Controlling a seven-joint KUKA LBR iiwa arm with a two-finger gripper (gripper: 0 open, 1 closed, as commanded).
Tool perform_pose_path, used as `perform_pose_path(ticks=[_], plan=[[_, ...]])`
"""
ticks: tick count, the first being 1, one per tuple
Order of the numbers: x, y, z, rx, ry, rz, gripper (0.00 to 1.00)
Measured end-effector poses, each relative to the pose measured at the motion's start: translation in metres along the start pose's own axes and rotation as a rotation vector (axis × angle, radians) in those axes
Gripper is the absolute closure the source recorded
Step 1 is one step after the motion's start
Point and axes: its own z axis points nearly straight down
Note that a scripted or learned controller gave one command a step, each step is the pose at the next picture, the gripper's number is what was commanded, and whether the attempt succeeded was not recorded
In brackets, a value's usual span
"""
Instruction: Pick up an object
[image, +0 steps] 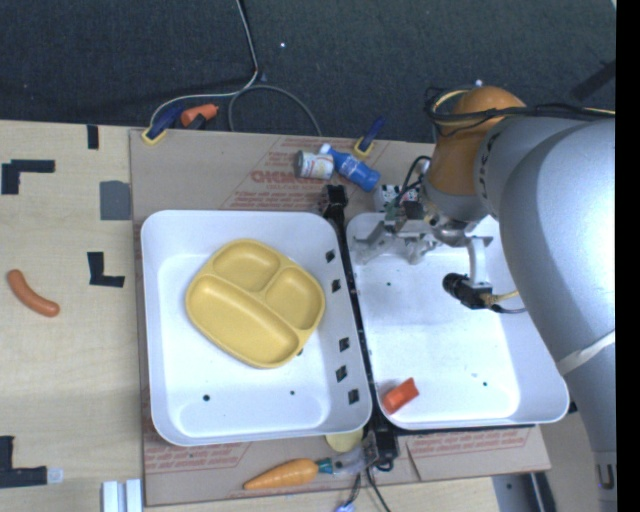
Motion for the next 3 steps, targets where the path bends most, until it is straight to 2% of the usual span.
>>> perform_pose_path(ticks=[1, 2, 3], plan=[[0.006, -0.001, 0.0, 0.001, -0.002, 0.002, 0.0], [-0.097, -0.003, -0.027, 0.001, -0.006, 0.01, 0.0], [-0.026, -0.104, -0.002, 0.002, -0.001, 0.001, 0.0]])
